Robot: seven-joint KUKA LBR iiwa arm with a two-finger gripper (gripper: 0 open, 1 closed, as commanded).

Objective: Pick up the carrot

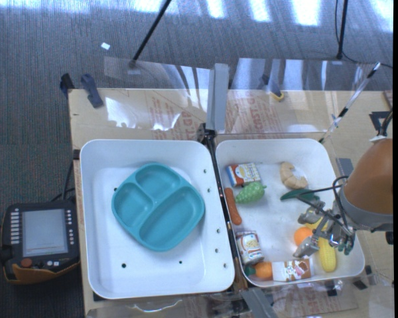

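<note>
Gripper (316, 239) low in right bin (318, 150), over an orange (302, 234) beside corn (326, 256); finger spread cannot be told (clutter). Carrot (233, 206) lies by the bin's left wall, well apart

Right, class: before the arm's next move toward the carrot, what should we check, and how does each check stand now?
1. Carrot identified: cannot tell. The rounded orange piece below a dark green leafy strip seems likeliest, but a long orange-red stick lies by the left wall of the right white bin.
2. Grey arm over the right bin: ok.
3. Arm's end close to the orange piece: ok.
4. Room around the piece: not ok; a yellow corn cob lies close beside it.
5. Carrot held: cannot tell.
</note>
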